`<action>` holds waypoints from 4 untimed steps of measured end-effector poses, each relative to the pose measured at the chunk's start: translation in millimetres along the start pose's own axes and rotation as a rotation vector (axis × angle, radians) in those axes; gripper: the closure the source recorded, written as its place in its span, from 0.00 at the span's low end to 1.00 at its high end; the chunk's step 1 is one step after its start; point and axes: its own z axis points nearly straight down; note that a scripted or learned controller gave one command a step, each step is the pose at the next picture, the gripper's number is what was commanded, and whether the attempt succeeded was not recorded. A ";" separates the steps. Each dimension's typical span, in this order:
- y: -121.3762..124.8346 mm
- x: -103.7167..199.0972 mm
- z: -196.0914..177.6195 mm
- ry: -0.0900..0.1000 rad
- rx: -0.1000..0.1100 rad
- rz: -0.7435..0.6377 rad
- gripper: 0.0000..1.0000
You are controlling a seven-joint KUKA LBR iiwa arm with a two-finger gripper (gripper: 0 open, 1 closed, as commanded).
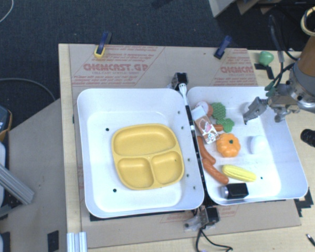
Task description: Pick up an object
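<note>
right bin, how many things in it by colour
Right bin, as far as the view shows:
Orange: 3, the pumpkin and two sausage-like pieces
Green: 2
Yellow: 1, the corn
Black: 1
White: 1
Mixed packets: 2
Total: 10

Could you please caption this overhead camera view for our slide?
Gripper open above the right bin of toy food; yellow divided tray in the left bin.

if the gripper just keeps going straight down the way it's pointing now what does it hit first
Most likely the bare white floor of the right bin. The gripper hangs open, fingers pointing down, over that bin's upper right part. The nearest items, the green broccoli and a small white piece, sit off to the side, though depth is uncertain.
</note>
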 end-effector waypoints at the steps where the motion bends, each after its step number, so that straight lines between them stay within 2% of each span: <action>1: 2.3 0.1 -6.5 -0.002 -0.012 -0.003 0.00; 2: -1.7 -0.9 56.5 0.000 -0.005 -0.002 0.00; 4: 5.2 8.3 153.2 -0.001 -0.017 -0.004 0.00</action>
